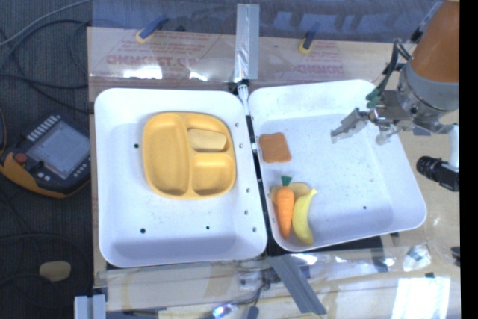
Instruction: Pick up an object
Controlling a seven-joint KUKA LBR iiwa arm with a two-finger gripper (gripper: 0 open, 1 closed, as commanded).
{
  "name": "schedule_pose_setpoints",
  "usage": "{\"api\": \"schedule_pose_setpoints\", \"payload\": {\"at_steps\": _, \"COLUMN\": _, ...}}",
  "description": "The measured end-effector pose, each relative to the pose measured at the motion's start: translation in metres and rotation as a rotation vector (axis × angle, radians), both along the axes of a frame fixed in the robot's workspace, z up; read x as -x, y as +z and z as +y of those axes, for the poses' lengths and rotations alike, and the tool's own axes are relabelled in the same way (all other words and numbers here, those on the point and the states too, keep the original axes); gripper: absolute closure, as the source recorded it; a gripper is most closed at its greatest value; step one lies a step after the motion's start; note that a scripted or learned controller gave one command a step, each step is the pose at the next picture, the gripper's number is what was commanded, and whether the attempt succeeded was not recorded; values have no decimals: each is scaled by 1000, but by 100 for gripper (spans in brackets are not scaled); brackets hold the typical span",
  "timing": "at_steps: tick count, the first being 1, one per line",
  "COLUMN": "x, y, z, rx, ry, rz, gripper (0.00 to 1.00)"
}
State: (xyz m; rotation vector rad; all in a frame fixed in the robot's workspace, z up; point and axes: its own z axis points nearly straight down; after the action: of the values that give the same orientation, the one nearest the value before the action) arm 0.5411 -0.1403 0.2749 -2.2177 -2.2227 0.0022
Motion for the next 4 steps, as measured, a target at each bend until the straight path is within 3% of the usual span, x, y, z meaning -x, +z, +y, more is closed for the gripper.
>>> {"api": "schedule_pose_setpoints", "payload": {"at_steps": 1, "x": -27, "y": -34, "z": 75, "rx": 1, "ry": -303, "rz": 3, "gripper": 0}}
{"api": "schedule_pose_setpoints", "payload": {"at_steps": 2, "x": 15, "y": -92, "z": 76, "rx": -1, "ry": 87, "rz": 1, "gripper": 0}}
{"api": "schedule_pose_setpoints", "payload": {"at_steps": 4, "x": 57, "y": -92, "z": 93, "rx": 0, "ry": 289, "rz": 0, "gripper": 0}}
